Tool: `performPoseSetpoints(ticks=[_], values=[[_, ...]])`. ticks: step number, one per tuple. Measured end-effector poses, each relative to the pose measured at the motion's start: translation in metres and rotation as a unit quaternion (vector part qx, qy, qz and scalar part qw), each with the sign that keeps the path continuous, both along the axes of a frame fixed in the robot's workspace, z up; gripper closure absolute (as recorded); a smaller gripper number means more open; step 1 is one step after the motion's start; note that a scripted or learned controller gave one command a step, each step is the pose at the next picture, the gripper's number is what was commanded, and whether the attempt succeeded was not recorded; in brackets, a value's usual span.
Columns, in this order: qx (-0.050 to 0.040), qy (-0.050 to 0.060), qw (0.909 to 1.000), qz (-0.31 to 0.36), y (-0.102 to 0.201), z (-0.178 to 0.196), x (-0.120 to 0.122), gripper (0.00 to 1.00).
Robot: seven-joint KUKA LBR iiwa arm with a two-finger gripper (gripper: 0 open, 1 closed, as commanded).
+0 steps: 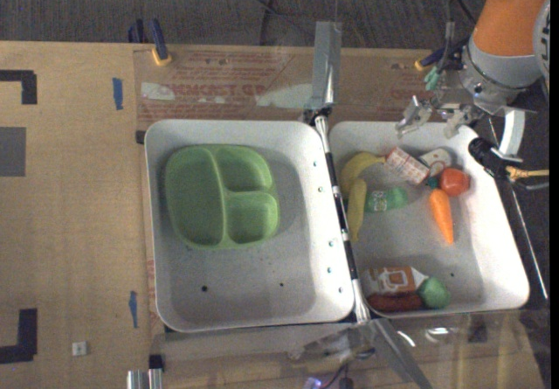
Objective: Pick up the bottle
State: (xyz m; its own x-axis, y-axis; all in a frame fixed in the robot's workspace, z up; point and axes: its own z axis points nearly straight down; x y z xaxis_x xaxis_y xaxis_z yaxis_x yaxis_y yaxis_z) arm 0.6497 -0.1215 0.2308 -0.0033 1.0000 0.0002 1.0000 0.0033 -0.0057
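A small green bottle (385,199) with a white label lies on its side in the right bin (498,291), just right of the yellow bananas (356,191). My gripper (435,119) hangs over the bin's far rim, up and to the right of the bottle and well apart from it. Its fingers are spread open with nothing between them. A second bottle-like item with a red and white label (395,284) and a green end (434,293) lies along the bin's near wall.
In the right bin, an orange carrot (443,216), a red tomato (453,181) and a small white and pink packet (405,165) lie near the bottle. The left bin (253,300) holds a green divided plate (222,195). A metal clamp (324,64) stands between the bins.
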Motion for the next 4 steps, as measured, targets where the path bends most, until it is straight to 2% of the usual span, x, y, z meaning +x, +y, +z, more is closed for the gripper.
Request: performPoseSetpoints(ticks=[1, 2, 3, 4], values=[[0.0, 0.0, 0.9992, 0.04, 0.088, -0.04, -0.025, 0.0], [-0.0003, -0.003, 0.999, 0.045, 0.024, -0.14, -0.085, 0.0], [-0.0026, -0.004, 0.999, 0.044, 0.023, -0.133, -0.084, 1.0], [-0.0007, 0.0, 1.0, -0.003, 0.064, 0.002, -0.116, 1.0]])
